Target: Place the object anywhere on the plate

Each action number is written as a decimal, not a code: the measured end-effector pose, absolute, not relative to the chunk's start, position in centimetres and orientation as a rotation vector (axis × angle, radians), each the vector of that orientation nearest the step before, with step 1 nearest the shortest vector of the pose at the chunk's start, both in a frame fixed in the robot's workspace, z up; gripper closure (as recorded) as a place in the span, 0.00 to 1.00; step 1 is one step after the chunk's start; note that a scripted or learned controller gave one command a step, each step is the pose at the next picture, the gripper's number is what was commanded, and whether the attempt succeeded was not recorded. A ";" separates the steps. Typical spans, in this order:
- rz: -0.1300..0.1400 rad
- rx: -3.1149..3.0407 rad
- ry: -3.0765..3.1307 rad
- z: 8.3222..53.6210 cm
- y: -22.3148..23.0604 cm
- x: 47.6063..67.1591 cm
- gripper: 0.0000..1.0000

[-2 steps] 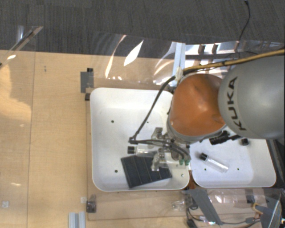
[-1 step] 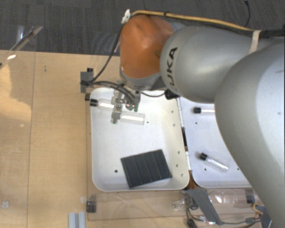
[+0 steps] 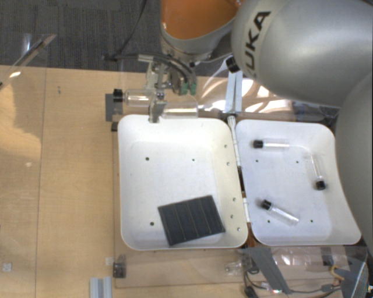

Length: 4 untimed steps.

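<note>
— Starting with the task's thing: where is it, and which way does it run?

— The clear tube (image 3: pixel 135 98) hangs at the gripper (image 3: pixel 156 107), over the back rim of the left bin (image 3: pixel 125 192). Its long axis runs level, left to right across the view. Its black cap (image 3: pixel 116 94) points left, away from the gripper.

— And the jaws?

— Closed on the tube's right end, as far as the view shows. That end vanishes among the metal fingers, so the exact grip point is hard to make out.

— Where does the plate sit?

— The dark ridged plate (image 3: pixel 191 220) lies flat in the near part of the left bin, turned slightly askew, well apart from the tube.

— Anything in the other bin?

— Three more capped tubes lie in the right bin (image 3: pixel 341 174). One near the back (image 3: pixel 271 143) lies almost level with its cap to the left. One by the right side (image 3: pixel 317 169) runs front to back with its cap nearer the front. One near the front (image 3: pixel 280 212) lies slanted, cap at its upper left.

— What blocks the view?

— The grey arm (image 3: pixel 303 46) fills the upper right and is cut off by the frame. The orange band (image 3: pixel 192 17) is cropped at the top. The tube's glass is faint against the bench.
</note>
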State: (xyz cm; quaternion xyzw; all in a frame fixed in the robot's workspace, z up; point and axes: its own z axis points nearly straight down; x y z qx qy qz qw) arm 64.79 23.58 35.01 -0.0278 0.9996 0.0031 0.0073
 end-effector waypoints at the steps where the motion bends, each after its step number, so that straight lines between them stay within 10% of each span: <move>1: 0.007 -0.200 3.126 33.6 23.1 50.5 1.00; 2: 0.004 -0.690 3.050 42.7 21.2 55.7 1.00; 3: 0.005 -0.869 3.011 35.0 22.8 50.4 1.00; 4: 0.004 -0.488 3.088 43.8 18.0 59.2 1.00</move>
